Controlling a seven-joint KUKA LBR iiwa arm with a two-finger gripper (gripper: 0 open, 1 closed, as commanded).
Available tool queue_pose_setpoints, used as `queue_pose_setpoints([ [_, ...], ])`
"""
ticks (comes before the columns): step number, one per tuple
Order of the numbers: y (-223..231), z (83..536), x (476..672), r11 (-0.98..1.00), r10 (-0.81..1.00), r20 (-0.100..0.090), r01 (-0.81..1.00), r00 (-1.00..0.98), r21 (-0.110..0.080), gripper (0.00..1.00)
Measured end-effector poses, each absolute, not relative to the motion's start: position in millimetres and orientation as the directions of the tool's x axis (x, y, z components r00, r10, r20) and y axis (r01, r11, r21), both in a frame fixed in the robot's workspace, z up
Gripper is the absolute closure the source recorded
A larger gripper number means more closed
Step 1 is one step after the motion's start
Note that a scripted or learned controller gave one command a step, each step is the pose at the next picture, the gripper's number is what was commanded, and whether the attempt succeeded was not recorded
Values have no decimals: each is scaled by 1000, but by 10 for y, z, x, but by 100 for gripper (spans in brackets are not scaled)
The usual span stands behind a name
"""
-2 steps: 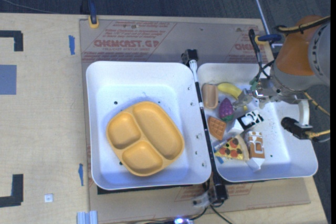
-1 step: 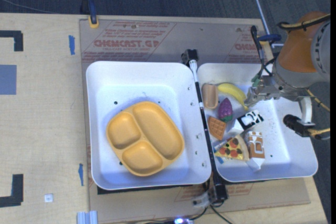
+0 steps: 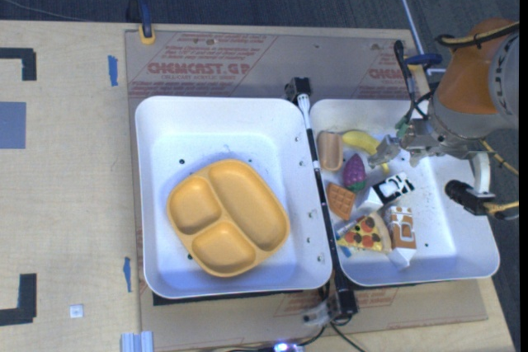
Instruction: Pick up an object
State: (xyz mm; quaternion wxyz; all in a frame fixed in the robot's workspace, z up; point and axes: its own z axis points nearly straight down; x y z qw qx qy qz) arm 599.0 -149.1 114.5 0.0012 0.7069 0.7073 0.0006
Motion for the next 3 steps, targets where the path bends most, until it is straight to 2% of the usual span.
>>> queue_pose_setpoints([
  [1, -1491, 1249, 5998, 1, 1000, -2, 1000, -1, 5, 100],
  [2, -1491, 1247, 5997, 1, 1000, -2, 1000, -1, 5, 0],
  [3, -1344, 944, 5986, 0, 1000, -1, 1000, 0, 2, 0],
])
